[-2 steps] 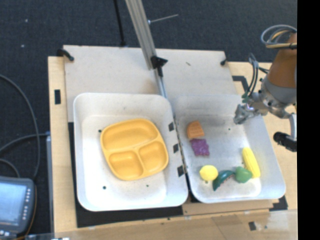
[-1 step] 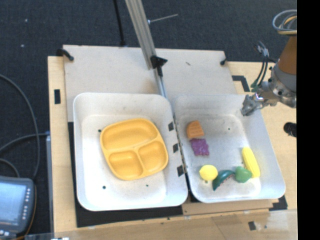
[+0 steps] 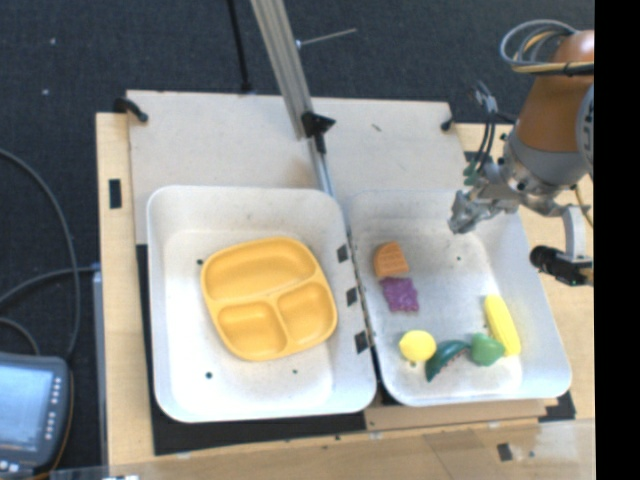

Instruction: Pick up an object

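Well apart, the orange block (image 3: 391,260) lies left-below the end effector (image 3: 464,215).

My wrist band (image 3: 552,108) orange, gripper (image 3: 466,211) grey. Both bins white: left bin (image 3: 170,268) holds yellow divided tray (image 3: 268,296); right bin (image 3: 520,373) holds orange piece (image 3: 391,260), purple piece (image 3: 400,294), yellow ball (image 3: 417,346), yellow corn-like piece (image 3: 501,325), green pieces (image 3: 486,350)
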You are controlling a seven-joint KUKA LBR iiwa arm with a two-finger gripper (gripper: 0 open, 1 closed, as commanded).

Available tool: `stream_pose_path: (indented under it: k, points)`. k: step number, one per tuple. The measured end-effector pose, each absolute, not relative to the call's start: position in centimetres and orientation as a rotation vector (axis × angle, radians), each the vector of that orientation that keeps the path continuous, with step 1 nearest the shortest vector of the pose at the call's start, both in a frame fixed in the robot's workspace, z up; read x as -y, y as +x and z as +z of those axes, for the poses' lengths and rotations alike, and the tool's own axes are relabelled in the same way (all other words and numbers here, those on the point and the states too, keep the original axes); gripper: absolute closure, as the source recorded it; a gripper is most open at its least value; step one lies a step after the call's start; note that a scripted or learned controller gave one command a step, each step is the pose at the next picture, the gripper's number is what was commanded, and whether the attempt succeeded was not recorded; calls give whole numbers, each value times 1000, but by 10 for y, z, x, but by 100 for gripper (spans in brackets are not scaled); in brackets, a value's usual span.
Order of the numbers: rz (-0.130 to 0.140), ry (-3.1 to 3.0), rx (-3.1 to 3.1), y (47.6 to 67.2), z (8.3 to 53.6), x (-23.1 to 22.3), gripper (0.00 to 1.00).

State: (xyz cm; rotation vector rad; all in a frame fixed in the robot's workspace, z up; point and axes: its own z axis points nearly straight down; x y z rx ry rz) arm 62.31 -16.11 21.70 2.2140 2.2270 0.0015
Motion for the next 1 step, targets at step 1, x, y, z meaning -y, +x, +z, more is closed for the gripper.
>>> stream_pose_path:
  k: [1]
  points:
    - [2, 2215, -2228, 616, 213, 108, 100]
